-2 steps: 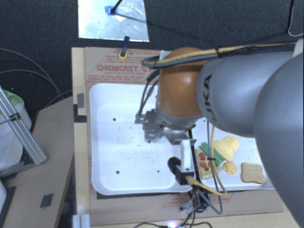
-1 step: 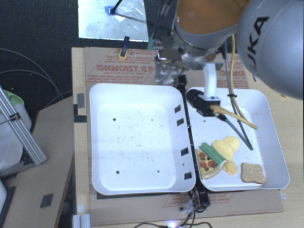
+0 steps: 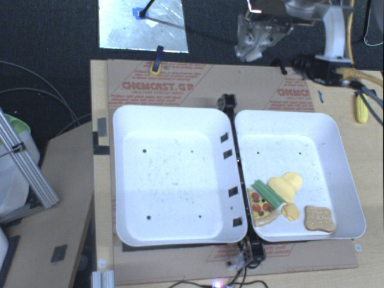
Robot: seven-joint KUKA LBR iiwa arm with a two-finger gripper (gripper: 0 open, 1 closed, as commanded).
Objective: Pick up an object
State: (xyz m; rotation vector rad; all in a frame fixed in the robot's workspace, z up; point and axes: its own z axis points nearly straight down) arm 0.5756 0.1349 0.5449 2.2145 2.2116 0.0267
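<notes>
- Gripper point(image 3: 252, 48) is hanging at the upper right of the frame, above the bench and behind the right bin point(image 3: 336, 143); I cannot tell its state.
- Toy food is lying clustered in that bin's lower left corner: pizza slice point(image 3: 261, 207), green stick point(image 3: 269, 194), yellow lump point(image 3: 285, 186), cracker point(image 3: 318, 218).
- Left bin point(image 3: 174, 173) is sitting beside it, likely as the drop side.

White bins point(image 3: 174, 116), yellow toy point(image 3: 287, 186), green stick point(image 3: 268, 193), red-spotted pizza slice point(image 3: 261, 207), tan cracker point(image 3: 319, 218) showing speckles.
</notes>
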